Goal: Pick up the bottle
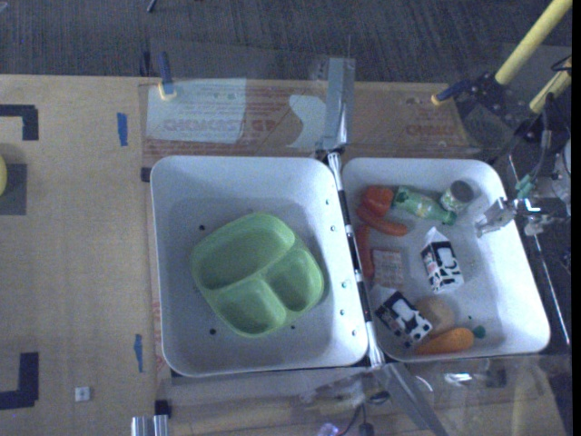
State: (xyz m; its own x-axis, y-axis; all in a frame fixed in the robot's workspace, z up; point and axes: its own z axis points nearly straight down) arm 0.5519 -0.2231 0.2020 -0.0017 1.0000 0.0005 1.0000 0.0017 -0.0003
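Observation:
The bottle is green with a pale label and lies on its side near the back of the right bin, its neck pointing right toward a grey can. My gripper hangs over the right bin's right side, a short way right of the bottle and apart from it. Nothing shows in its grasp.
The right bin also holds a red-orange item, two carrots, two cow-patterned cartons, and a small packet. In the left bin lies a green divided plate. A metal divider stands behind the bins.

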